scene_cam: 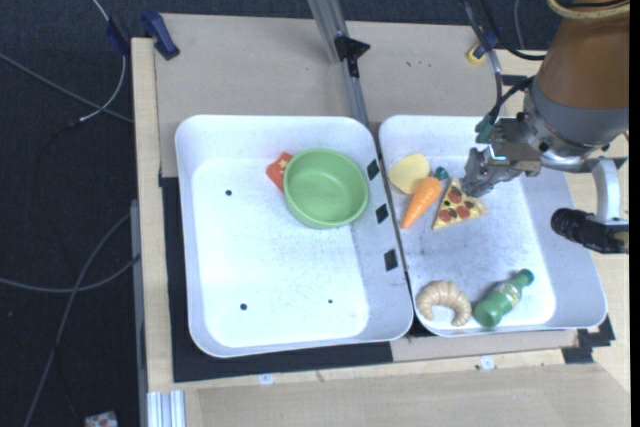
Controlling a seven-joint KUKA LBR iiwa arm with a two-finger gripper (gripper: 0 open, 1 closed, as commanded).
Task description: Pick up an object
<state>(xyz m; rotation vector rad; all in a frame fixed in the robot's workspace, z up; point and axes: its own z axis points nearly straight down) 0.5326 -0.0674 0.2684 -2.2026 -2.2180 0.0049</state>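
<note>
Currently the gripper (478,177) hovers in the right bin (560,315), just above the pizza slice (458,208) beside the carrot (421,201). Finger state: cannot tell. Best approach: descend straight, straddle the slice, avoid nudging the carrot.

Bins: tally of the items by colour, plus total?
Green: 2, bowl in the left bin, bottle in the right bin
Orange: 1, carrot
Yellow: 1, rounded piece
Tan: 1, croissant
Red-orange: 1, piece behind the bowl
Multicolour: 1, pizza slice, under the tool
Total: 7
</note>
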